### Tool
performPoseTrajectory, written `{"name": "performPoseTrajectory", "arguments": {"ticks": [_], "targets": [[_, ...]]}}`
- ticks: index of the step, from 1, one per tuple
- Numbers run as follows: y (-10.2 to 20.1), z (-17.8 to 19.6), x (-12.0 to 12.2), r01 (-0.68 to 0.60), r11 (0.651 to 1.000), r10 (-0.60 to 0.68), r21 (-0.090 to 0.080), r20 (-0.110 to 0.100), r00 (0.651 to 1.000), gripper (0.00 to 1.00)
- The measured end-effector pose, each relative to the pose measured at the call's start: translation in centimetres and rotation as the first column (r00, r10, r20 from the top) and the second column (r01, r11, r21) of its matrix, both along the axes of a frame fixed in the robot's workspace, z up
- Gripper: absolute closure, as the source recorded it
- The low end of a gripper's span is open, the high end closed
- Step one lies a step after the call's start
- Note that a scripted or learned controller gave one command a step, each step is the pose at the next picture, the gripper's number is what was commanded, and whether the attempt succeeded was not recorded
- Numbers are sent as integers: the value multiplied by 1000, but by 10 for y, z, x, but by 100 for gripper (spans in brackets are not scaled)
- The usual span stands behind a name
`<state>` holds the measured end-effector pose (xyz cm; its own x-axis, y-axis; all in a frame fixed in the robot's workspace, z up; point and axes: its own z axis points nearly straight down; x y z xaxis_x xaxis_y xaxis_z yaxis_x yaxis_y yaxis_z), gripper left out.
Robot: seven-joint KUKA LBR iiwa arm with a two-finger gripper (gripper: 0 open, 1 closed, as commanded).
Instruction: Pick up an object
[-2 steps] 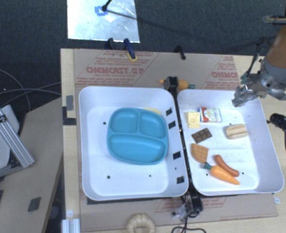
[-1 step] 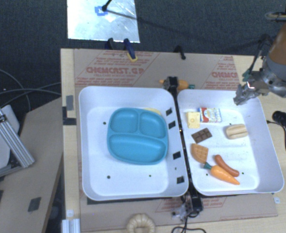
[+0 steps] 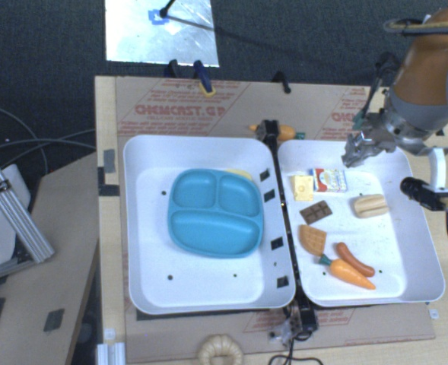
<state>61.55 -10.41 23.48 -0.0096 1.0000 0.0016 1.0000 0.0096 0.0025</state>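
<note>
Half the yellow item (image 3: 241, 175) hidden behind blue tray (image 3: 214, 211); claw (image 3: 355, 155) blurry.

The pincer (image 3: 354, 155) hangs over the right bin's (image 3: 417, 276) far edge. Just before it lies a carton (image 3: 330, 179), with a bread roll (image 3: 370, 205) to its near right. Further forward sit a cracker (image 3: 312, 240) and carrot (image 3: 347, 272). Well left, the other bin (image 3: 151, 280) holds a divided plate (image 3: 214, 211).

I see smooth, matt white plastic bins (image 3: 208, 295), a glossy blue plastic tray (image 3: 214, 211), a printed cardboard sheet (image 3: 231, 101) under them, and a shiny foil-like panel (image 3: 161, 21) beyond.
</note>
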Motion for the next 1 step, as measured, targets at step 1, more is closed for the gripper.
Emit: {"name": "performPoseTrajectory", "arguments": {"ticks": [1], "targets": [[53, -15, -17, 1, 1000, -1, 0, -3, 1000, 100]]}}
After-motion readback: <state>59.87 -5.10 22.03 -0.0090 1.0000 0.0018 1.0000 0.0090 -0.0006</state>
